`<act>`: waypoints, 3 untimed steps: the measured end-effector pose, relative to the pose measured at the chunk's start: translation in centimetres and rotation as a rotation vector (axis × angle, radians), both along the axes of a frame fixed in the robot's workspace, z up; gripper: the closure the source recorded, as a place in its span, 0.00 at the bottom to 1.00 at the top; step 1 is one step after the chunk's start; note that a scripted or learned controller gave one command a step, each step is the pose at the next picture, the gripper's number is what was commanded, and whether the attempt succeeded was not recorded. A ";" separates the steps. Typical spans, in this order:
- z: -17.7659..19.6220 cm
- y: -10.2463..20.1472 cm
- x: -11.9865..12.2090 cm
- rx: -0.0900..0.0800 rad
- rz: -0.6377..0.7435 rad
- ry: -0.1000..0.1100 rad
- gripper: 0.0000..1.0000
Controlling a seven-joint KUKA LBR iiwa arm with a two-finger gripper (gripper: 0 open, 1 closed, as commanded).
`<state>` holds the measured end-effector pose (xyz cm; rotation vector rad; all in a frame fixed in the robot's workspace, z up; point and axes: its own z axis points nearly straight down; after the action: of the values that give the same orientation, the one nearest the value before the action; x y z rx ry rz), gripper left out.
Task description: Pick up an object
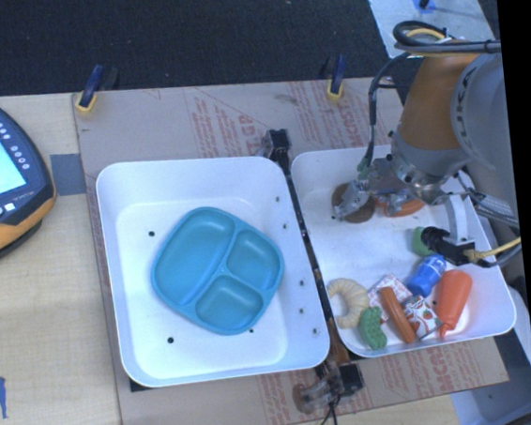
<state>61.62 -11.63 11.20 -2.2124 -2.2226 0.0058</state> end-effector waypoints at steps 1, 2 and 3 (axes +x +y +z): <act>1.0 -0.1 0.0 -0.001 0.000 -0.002 1.00; 1.0 -0.1 0.0 -0.001 0.000 -0.001 0.00; -1.9 1.5 4.1 -0.001 -0.001 -0.007 0.00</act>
<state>65.70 -10.11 9.30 -2.2174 -2.2258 -0.0001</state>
